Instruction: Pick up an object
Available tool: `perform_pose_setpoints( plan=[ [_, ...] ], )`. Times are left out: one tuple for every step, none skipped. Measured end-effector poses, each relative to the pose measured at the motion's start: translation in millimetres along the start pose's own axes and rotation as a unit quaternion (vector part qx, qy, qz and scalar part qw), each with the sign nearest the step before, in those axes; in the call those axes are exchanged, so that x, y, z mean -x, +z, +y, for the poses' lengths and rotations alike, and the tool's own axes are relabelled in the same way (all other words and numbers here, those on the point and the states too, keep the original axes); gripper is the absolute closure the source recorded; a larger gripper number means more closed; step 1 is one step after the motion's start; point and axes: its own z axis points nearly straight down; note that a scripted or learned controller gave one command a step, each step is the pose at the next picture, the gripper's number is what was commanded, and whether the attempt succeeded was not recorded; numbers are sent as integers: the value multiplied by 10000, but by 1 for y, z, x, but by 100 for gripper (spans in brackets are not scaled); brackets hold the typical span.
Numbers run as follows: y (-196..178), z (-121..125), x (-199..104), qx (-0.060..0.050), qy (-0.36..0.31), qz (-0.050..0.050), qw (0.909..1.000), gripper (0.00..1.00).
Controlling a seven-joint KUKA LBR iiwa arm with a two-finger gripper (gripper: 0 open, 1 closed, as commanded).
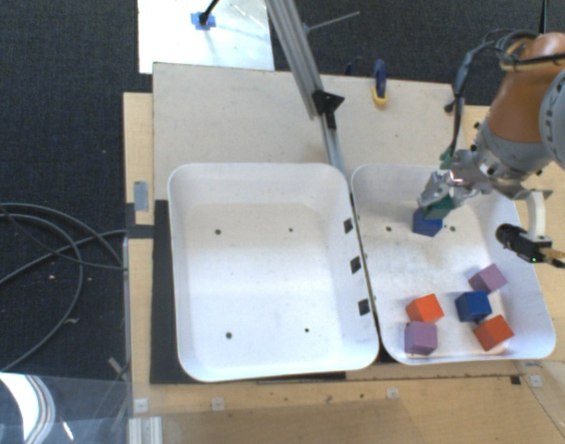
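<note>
A blue block sits at the tip of the gripper, in the upper part of the right bin. A small green piece shows just above the block, right at the fingertips; whether it is a separate block or part of the gripper cannot be told. The fingers reach down onto the top of the blue block, but the view is too small and too steep to show whether the block lies between them, so whether the jaws are wide, narrow or closed on anything cannot be told. It is also unclear whether the block rests on the bin floor or is raised off it.

Below the jaws, toward the near edge of the same bin, lies a loose group of five blocks, well apart from the gripper: a purple block farthest right and closest to the jaws, a dark blue block just under it, an orange block to the left, a second purple block touching that orange one from below, and a red-orange block at the near right corner.

To the left of the jaws, past the shared rim, stands the left bin. Behind the jaws the grey arm with its orange band rises toward the right.
</note>
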Motion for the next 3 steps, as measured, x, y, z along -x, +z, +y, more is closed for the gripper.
perform_pose_setpoints(
  plan=[
    [-12,0,-90,-43,-53,42,10000,100],
    [-12,4,-108,-47,-23,21,10000,100],
    [-12,-26,-198,-68,-51,40,10000,100]
  ],
)
